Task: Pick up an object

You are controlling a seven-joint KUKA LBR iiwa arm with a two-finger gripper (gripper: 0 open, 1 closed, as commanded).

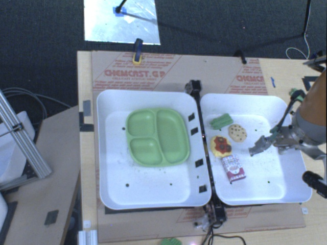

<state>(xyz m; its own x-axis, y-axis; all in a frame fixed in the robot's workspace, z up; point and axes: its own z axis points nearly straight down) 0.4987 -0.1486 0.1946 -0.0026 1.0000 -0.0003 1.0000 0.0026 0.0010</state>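
In the right bin (271,188) lie a green flat piece (221,120), a round tan cookie (237,132), a red and yellow toy pizza slice (222,146) and a small red and white carton (233,168). My gripper (259,146) hovers over the bin's middle, just right of the cookie and the pizza slice, reaching in from the right edge. Nothing shows between its dark fingers.
The left bin (112,182) holds a green divided plate (156,137). A black clip strip (200,137) runs between the two bins. A yellow and blue clamp (137,52) sits at the bench's back edge.
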